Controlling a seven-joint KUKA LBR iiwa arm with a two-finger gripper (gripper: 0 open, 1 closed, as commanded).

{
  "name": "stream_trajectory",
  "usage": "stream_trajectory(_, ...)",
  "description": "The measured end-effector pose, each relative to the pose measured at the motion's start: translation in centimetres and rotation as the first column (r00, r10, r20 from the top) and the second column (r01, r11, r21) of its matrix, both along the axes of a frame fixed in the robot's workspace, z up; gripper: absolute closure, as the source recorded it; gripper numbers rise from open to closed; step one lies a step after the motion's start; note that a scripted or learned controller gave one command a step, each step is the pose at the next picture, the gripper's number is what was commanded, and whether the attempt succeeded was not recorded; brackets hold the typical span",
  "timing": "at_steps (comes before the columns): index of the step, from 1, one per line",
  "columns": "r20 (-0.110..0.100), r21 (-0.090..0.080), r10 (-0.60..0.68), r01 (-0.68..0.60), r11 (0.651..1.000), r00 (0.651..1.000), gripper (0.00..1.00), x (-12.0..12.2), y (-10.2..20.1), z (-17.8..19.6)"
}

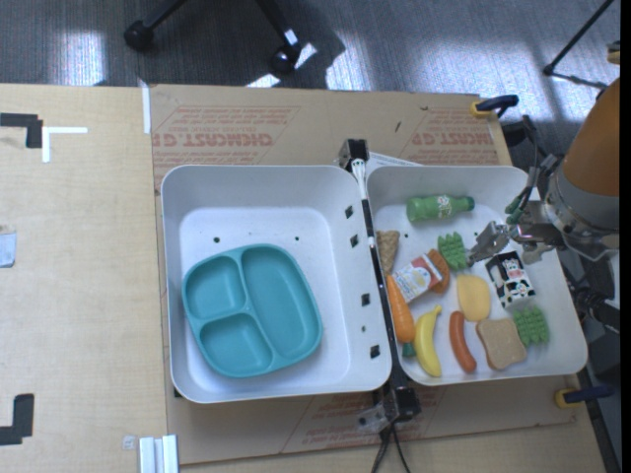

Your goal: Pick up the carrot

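Grey carpet and chair legs up top, cardboard-covered worktop [227, 126] below w/ two white bins side by side. Left bin [197, 205] carries just a teal tray [252, 309], lots of bare floor around it. Right bin [552, 353] is packed: carrot [398, 309] lies lengthwise right against the shared wall, tight on that side, banana [428, 340] just beside it to the right, packet [419, 277] touching near its top. Sausage [461, 343], bread [501, 344], bottle [440, 206] further right. End effector [498, 236] hovers over the bin's right half, well apart from carrot, nothing in it; can't tell how wide its jaws stand. Judging: approach from above looks easiest, wall blocks the left.
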State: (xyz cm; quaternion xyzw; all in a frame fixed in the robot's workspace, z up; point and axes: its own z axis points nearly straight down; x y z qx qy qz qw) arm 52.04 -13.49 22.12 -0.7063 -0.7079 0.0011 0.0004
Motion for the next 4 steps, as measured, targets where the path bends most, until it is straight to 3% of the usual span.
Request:
stream_trajectory(1,0.004,0.000,0.112,-0.112,0.994,0.994,0.00,-4.1,3.5,-13.0)
stream_trajectory(2,0.000,0.000,-0.063,0.063,0.998,0.998,0.00,4.0,2.3,-13.0)
stream_trajectory(3,-0.003,-0.001,-0.066,0.066,0.998,0.998,1.00,3.9,2.1,-12.2)
stream_trajectory(4,-0.002,-0.001,-0.067,0.067,0.998,0.998,0.00,3.9,2.1,-12.2)
